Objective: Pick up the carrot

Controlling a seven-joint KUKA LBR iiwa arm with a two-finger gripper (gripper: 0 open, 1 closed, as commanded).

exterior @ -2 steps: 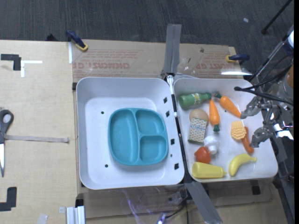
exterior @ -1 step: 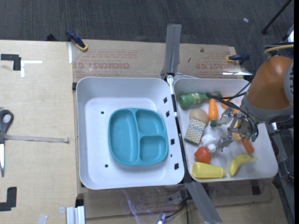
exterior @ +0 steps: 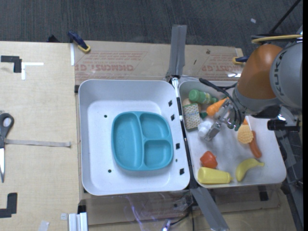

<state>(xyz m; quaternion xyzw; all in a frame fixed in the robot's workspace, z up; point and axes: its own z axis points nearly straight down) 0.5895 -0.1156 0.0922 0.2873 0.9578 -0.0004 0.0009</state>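
The tool hangs low in the right bin; whether it is open or closed I cannot tell. The carrot lies just beside it, near a green bottle. A banana lies further off. The left bin holds a blue tray.

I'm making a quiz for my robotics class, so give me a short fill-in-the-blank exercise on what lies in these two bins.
1. The blue divided plate lies in the ____ bin.
2. The plate has ____ compartments.
3. The banana lies in the right bin, to the right of the ____ bottle.
4. The carrot lies just right of the ____ bottle, close by the gripper.

Missing words: left; three; yellow; green
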